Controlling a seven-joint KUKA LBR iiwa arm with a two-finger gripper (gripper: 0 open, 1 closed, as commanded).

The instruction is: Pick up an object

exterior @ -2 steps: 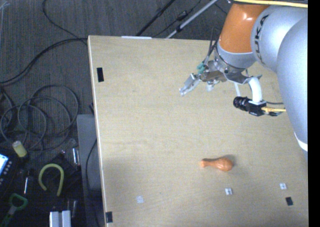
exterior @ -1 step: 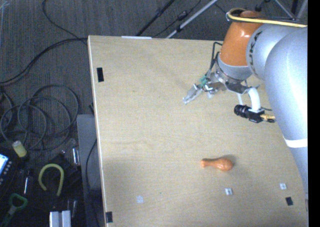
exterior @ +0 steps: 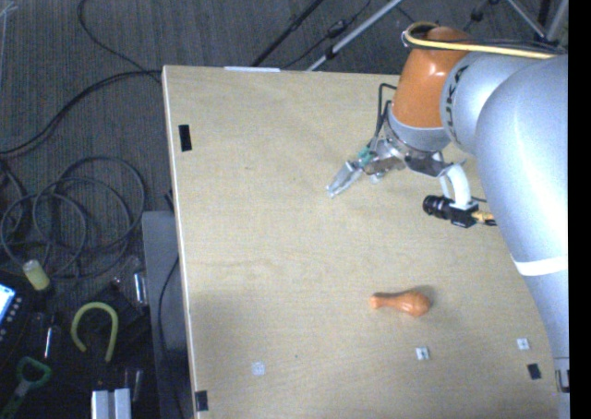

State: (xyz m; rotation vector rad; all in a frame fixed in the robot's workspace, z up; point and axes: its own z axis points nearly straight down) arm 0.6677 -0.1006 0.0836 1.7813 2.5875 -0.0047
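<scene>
An orange, gourd-shaped object (exterior: 402,303) lies on its side on the tan bench top (exterior: 268,251), toward the front right. My gripper (exterior: 334,188) hangs over the middle of the bench, well behind the orange object and a little to its left. It slants down and to the left, and its fingers come together in a point with nothing between them. The grey arm with its orange band (exterior: 427,85) reaches in from the right.
A black mark (exterior: 186,137) sits near the bench's left edge. Small white tags (exterior: 422,353) lie near the front right. Cables (exterior: 74,214) and tools cover the floor to the left. Stand legs (exterior: 388,2) cross behind the bench.
</scene>
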